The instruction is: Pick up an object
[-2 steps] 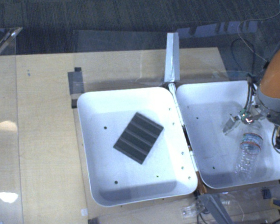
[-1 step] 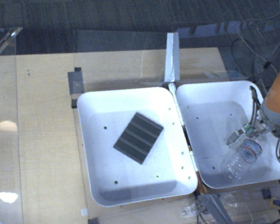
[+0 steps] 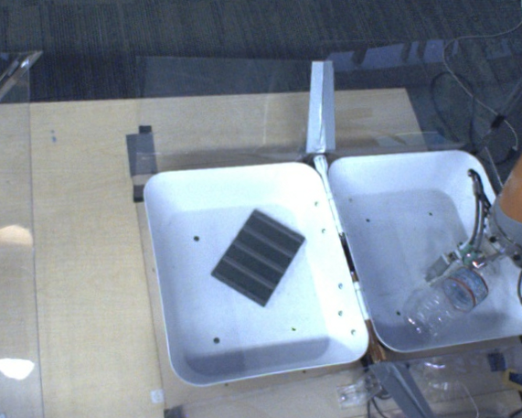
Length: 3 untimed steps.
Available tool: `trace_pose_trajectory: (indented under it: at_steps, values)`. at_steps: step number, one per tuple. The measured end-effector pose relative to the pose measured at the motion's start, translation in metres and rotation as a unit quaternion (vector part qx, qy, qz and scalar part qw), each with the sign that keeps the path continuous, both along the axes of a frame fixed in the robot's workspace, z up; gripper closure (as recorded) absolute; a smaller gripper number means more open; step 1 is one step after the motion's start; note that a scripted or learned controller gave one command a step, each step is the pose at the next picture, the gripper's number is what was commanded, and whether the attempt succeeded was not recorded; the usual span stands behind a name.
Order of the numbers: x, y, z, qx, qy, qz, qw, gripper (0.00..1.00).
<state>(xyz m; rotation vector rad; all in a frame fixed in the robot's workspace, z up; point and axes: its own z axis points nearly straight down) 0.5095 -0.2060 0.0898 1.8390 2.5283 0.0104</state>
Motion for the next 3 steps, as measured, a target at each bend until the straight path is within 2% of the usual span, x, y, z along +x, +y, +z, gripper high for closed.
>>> trace_pose_trajectory:
  at_steps: [1, 2, 3]
  values:
    - [0.003, 0.001, 0.012, 0.0003, -0.003, 0.0, 1.0, 1.0]
    - [0.003, 0.001, 0.012, 0.0004, -0.003, 0.0, 1.0, 0.0]
    - [-0.016, 0.011, 0.001, -0.0022, -0.002, 0.07, 0.9976, 0.0]
